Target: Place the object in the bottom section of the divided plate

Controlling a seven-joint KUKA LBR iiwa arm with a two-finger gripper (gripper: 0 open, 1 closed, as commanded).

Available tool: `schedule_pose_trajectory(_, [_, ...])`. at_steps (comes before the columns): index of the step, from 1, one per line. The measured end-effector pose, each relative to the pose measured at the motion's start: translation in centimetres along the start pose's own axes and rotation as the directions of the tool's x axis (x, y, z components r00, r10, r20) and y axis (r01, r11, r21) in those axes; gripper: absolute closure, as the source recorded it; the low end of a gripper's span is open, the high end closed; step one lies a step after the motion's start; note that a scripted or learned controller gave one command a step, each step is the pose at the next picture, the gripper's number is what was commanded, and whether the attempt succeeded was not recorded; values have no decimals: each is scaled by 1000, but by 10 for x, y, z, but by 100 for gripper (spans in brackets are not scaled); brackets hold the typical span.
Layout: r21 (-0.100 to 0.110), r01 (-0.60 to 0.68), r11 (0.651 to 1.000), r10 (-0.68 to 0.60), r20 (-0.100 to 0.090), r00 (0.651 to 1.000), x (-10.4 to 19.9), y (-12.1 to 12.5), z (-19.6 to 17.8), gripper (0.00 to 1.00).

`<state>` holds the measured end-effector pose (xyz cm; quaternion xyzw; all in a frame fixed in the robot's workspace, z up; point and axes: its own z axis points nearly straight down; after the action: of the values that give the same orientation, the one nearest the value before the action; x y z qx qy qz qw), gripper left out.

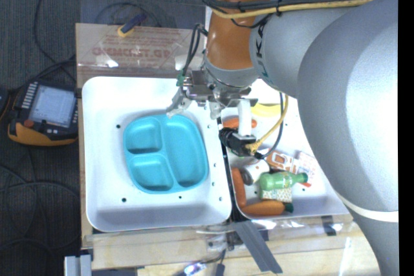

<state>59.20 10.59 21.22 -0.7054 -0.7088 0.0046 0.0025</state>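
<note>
Blue divided plate point(168, 152) sits in the middle of the left bin point(103, 203).
It is smooth plastic with round corners and three dips. The gripper point(193, 99) is at its 1 o'clock edge; I cannot tell how wide it is or what it holds.

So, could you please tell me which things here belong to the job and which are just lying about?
For the job: blue divided plate in the left bin; gripper over the plate's top edge.
Lying about: green bottle, orange carrot, red sausage, all in the right bin.
</note>
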Motion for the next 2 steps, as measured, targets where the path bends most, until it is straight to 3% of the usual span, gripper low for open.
schedule_pose_trajectory(1, [0, 30, 1000, -30, -1, 1000, -17, -57, 34, 0])
schedule_pose_trajectory(2, [-2, 230, 973, -230, 2, 973, 51, 14, 38, 0])
